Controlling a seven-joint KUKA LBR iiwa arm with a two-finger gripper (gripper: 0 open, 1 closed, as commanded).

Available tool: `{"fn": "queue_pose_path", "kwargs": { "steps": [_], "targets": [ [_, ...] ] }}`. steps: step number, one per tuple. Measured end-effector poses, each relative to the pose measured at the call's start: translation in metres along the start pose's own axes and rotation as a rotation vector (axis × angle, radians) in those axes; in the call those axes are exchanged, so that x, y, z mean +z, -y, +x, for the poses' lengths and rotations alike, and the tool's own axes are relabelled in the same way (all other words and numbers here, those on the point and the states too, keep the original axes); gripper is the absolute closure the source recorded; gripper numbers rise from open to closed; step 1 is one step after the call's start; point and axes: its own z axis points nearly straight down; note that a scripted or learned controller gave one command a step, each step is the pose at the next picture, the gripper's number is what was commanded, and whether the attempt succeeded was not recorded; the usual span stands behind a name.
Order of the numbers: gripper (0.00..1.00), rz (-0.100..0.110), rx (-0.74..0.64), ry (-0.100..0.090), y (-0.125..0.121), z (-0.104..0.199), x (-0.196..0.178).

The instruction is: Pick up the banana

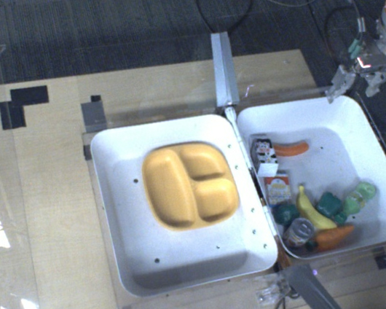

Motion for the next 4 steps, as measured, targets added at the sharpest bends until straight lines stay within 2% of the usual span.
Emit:
{"fn": "queue_pose_path", "kwargs": {
  "steps": [1,2,3,4],
  "targets": [
    [0.0,0.002,-0.095,-0.001,0.052,0.029,0.139],
    [0.0,-0.003,-0.17,0.001,0.028,-0.007,0.053],
    [0.0,0.0,-0.173,-0.001,0.14,0.073,0.034],
    [0.0,0.0,-0.173,-0.001,0.14,0.073,0.034]
  ]
}}
